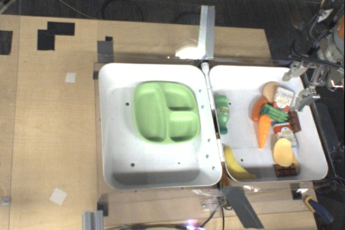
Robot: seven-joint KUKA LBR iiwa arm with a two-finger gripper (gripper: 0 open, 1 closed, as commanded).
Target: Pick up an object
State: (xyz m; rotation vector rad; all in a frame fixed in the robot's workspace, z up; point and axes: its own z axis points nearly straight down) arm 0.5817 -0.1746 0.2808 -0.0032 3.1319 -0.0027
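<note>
White plastic makes up both shallow bins on the wooden bench: the left bin holds a pale green divided tray lying flat near its middle, and the right bin holds the loose objects. Along that bin's left wall lies a green bottle, with a yellow banana curved in the near left corner. Toward the right side is a tight cluster: an orange carrot pointing toward the near edge, a small white carton with a printed label, a dark green item between them, a yellow lemon-shaped piece, and a brown chocolate-like bar just beside it. The two-finger gripper hangs over the bin's far right corner, its fingers spread apart with nothing between them, near the carton but not touching it.
</note>
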